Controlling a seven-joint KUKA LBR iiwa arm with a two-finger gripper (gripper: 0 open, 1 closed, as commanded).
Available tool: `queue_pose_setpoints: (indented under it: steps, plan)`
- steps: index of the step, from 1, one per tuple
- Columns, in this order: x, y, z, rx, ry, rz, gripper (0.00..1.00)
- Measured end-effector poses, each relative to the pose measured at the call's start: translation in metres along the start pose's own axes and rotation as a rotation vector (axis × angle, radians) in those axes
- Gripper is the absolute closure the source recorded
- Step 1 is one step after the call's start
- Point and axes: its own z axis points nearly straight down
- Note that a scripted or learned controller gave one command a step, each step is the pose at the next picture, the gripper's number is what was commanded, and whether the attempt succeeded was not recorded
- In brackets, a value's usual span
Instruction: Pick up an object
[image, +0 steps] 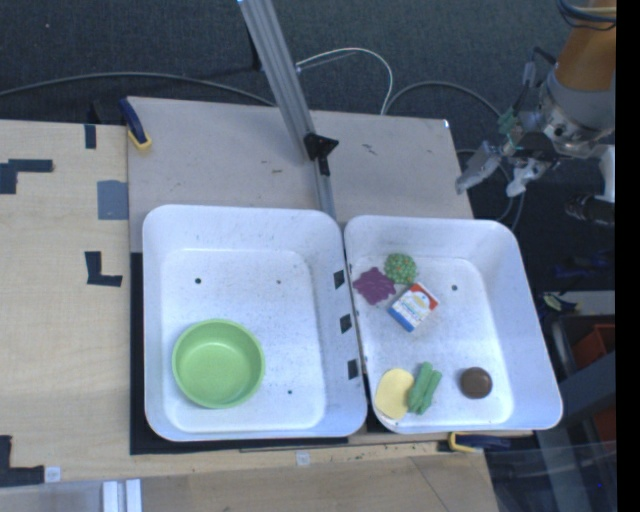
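Arm (585, 60) cut off, tool (500, 170) indistinct

Small toys (412, 305) scattered, right bin (520, 300)

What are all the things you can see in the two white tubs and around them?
Bins: two, white, side by side, left and right.
Bowl: one, green, left bin, near corner.
Purple toy: one, right bin, far left part.
Green ball: one, bumpy, beside the purple toy.
Small carton: one, white, blue and red, middle of right bin.
Yellow toy: one, near edge of right bin.
Green toy: one, long, beside the yellow toy.
Brown ball: one, near right corner.
Pole: one, grey, behind the bins.
Gripper: one, grey, above the bench beyond the right bin.
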Motion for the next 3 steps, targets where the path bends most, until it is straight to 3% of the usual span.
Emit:
queue_pose_setpoints:
  steps: [1,3]
  plan:
    - [0.0,0.0,0.0,0.0,-0.001,0.001,0.0]
    - [0.009,-0.004,0.113,0.005,0.001,0.001,0.0]
